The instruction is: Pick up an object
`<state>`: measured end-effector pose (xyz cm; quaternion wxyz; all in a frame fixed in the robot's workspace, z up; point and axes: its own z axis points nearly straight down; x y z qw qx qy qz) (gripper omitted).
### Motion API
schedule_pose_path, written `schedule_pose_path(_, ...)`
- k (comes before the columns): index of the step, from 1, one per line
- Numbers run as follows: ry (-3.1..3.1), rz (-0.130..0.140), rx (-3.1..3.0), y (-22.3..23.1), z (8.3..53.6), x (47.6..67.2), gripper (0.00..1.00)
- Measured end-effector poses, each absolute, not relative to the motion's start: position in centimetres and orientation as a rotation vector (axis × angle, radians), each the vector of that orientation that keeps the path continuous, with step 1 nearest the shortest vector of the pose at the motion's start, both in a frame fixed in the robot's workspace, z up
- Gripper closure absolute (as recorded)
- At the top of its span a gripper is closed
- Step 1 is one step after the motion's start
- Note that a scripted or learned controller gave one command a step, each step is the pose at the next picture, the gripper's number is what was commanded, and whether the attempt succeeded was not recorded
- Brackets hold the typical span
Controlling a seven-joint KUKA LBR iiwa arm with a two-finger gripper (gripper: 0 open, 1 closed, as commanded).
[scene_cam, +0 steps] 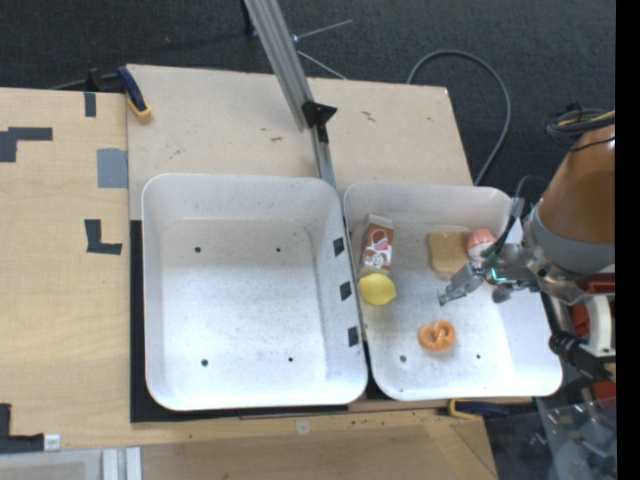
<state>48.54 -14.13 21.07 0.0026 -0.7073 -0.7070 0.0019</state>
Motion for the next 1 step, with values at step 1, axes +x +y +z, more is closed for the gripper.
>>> schedule_pose_path(1,-2.221,0.002,-2.218,-14.10,21.26,48.63,0.00)
